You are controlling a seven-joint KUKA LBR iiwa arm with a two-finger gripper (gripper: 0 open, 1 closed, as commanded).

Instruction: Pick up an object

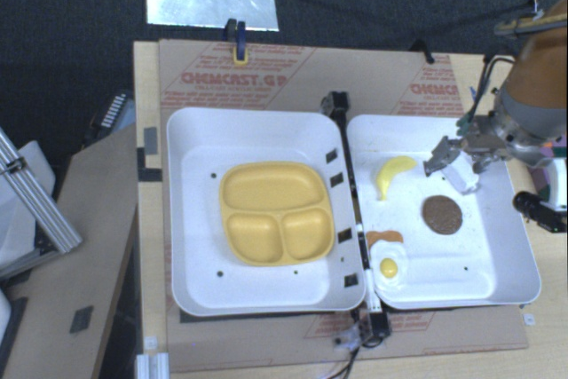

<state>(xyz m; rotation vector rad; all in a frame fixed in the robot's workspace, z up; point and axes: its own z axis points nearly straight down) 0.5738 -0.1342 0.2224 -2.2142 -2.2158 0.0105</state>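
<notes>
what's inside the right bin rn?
Right bin holds a banana, a brown patty, a bacon strip and a fried egg. The gripper hangs over its upper right; whatever lies under it is covered.

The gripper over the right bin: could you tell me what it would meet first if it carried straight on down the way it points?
Probably the bare floor of the right bin, just above the brown patty; the gripper looks slanted, so depth is uncertain.

A robotics lab: white bins [266, 124] on a cardboard-topped bench [293, 71], aluminium framing [35, 209] alongside.
</notes>
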